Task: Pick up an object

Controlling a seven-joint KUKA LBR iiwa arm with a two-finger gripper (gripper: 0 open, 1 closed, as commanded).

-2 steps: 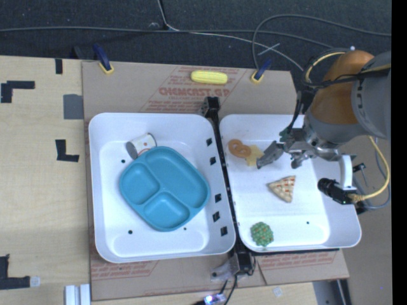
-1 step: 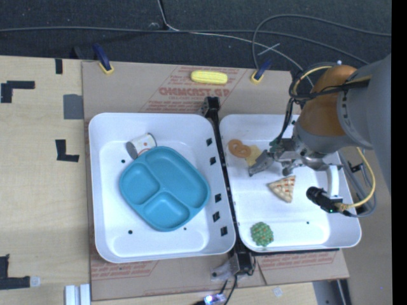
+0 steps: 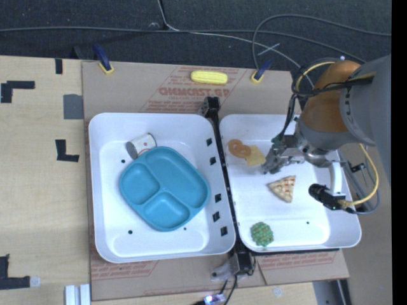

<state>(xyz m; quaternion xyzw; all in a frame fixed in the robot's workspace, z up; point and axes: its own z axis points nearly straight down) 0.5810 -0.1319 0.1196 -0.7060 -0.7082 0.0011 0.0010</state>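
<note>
In the right bin (image 3: pixel 318 234) lie an orange ring-shaped piece (image 3: pixel 238 148), a pale yellow piece (image 3: pixel 255 156) touching it, a pizza slice (image 3: pixel 283 187) and a green broccoli floret (image 3: pixel 261 233). My gripper (image 3: pixel 275 162) hangs low over this bin, just right of the yellow piece and up-left of the pizza slice. Its dark fingers point down-left. I see nothing held between them.
The left bin (image 3: pixel 105 170) holds a blue divided plate (image 3: pixel 164 187) and a small white cup (image 3: pixel 140 145) lying on its side. A yellow corn cob (image 3: pixel 208 77) lies on the cardboard behind the bins. Cables (image 3: pixel 356 196) loop beside the arm at right.
</note>
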